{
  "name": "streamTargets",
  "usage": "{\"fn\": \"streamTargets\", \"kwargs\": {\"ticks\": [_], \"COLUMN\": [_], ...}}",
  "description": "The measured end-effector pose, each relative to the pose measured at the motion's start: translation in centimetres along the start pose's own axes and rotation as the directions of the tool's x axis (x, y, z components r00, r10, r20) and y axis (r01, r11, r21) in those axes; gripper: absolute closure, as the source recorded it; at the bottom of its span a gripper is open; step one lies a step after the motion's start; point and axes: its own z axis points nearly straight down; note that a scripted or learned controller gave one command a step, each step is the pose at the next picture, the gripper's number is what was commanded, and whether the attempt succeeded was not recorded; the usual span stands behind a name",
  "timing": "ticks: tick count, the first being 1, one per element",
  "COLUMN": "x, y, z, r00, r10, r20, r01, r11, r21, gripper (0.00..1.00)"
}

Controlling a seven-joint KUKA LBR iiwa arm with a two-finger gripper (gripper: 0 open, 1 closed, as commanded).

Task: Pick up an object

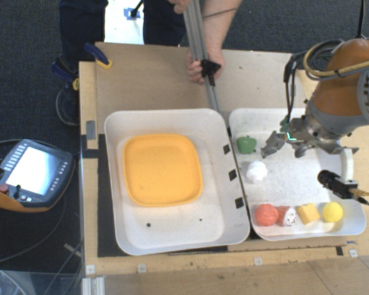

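Note:
The right bin (350, 226) holds several small items: a green pepper-like piece (246, 144) at its back left, a white lump (256, 171) in front of it, and along the front wall a red ball (267, 214), a small white-and-red piece (288, 217), a yellow block (308, 213) and a yellow ball (333, 211). My gripper (286, 147) hovers over the back of this bin, just right of the green piece. It is open, with nothing between its fingers (272, 147).
The left bin (172, 232) carries an orange-yellow plate (162, 168). A person stands behind the bench, one hand (200, 66) gripping a grey pole (203, 48) that reaches down to the bins' back edge. A teach pendant (27, 174) lies off the bench at left.

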Motion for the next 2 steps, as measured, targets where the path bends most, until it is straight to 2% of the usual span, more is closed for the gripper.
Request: {"fn": "streamTargets", "kwargs": {"ticks": [1,2], "x": [0.0,0.6], "y": [0.0,0.3], "z": [0.0,6.0], "r00": [1.000,1.000], "r10": [0.000,0.000], "r20": [0.000,-0.001], "r01": [0.000,0.000], "r11": [1.000,1.000], "r21": [0.000,0.005], "gripper": [0.00,0.00]}}
